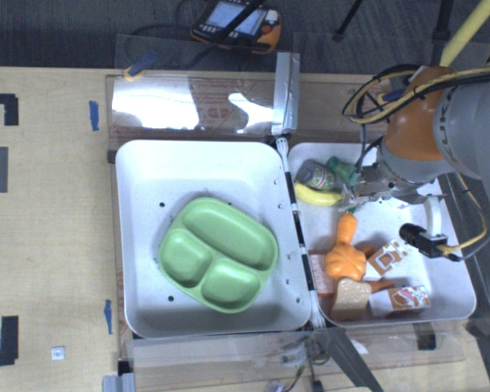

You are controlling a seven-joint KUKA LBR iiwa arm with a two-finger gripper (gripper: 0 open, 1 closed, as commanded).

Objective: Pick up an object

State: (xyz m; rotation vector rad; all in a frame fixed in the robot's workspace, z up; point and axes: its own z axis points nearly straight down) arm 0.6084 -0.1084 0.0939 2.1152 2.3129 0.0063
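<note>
step: claw low in right bin, just right of banana | claw state: can't tell, wrist blocks it | tip: drop straight, close on one item, avoid can just behind banana | unclear: claw tips, small boxes well right of banana

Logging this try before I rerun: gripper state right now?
Gripper: cannot be told. It is low in the right bin, over the banana and the top of the carrot.
</note>
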